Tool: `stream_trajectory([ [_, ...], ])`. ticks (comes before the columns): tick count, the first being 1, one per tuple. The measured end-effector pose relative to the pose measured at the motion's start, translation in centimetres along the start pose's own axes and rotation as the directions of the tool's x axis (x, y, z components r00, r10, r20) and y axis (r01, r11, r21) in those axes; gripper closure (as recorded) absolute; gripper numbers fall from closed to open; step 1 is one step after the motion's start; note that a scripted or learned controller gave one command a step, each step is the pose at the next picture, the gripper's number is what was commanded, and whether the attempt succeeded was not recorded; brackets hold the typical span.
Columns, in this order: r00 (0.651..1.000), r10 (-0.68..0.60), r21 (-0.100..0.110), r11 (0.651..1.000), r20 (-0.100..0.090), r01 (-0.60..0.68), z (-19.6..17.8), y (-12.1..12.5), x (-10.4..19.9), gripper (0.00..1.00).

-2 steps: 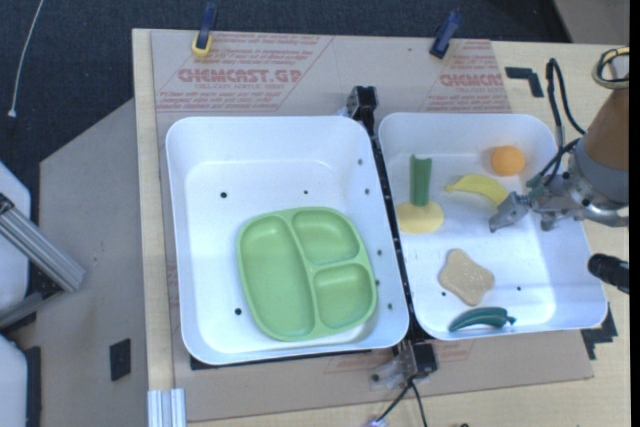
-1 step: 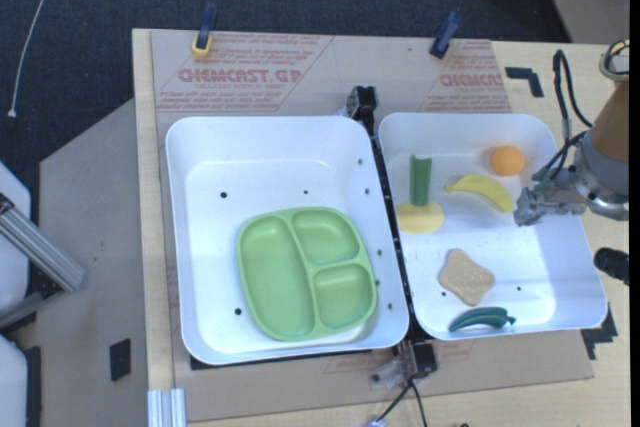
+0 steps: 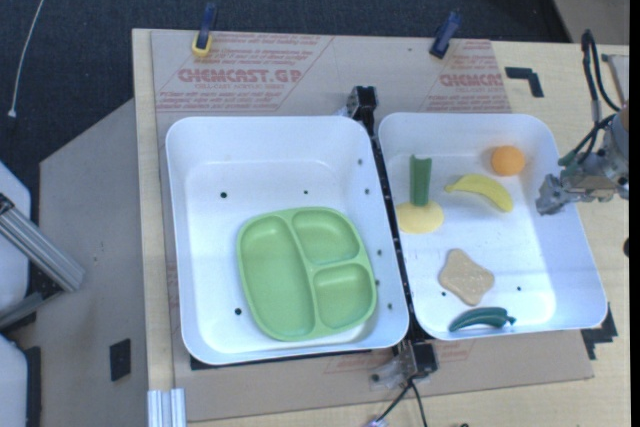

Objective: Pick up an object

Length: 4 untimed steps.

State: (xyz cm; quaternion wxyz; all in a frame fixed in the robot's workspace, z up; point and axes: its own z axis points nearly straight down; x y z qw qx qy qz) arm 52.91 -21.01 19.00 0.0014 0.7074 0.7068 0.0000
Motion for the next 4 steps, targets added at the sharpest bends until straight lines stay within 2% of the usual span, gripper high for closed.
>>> stream_trajectory([
  [1, 1.000, -0.002, -0.004, 1.000, 0.001, 0.002, -3.6, 0.1, -0.1, 1.00],
  [2, 1.000, -0.005, 0.004, 1.000, -0.004, 0.005, -3.1, -0.4, 4.3, 1.00],
  [4, 1.000, -0.006, 0.006, 1.000, -0.005, 0.006, -1.5, -0.8, 14.7, 1.00],
])
